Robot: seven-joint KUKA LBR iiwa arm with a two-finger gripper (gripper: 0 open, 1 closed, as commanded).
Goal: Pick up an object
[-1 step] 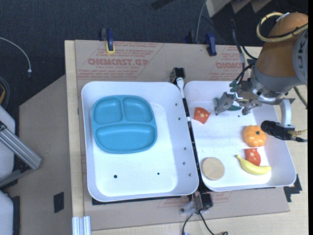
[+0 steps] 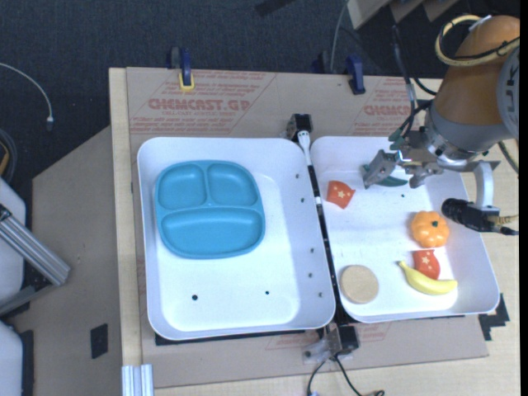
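Right bin (image 2: 470, 299) held an orange-red block (image 2: 340, 194), pumpkin (image 2: 430, 228), banana (image 2: 427, 281), and tan disc (image 2: 360, 284). Gripper (image 2: 388, 172) hovered far side, fingers parted, empty. Nothing lifted; the whole pick remained.

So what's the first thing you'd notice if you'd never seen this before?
Probably the big blue plastic divided plate lying in the left white bin. Next, the grey and orange robot arm reaching over the right white bin, where a small orange toy pumpkin sits just above a yellow toy banana.
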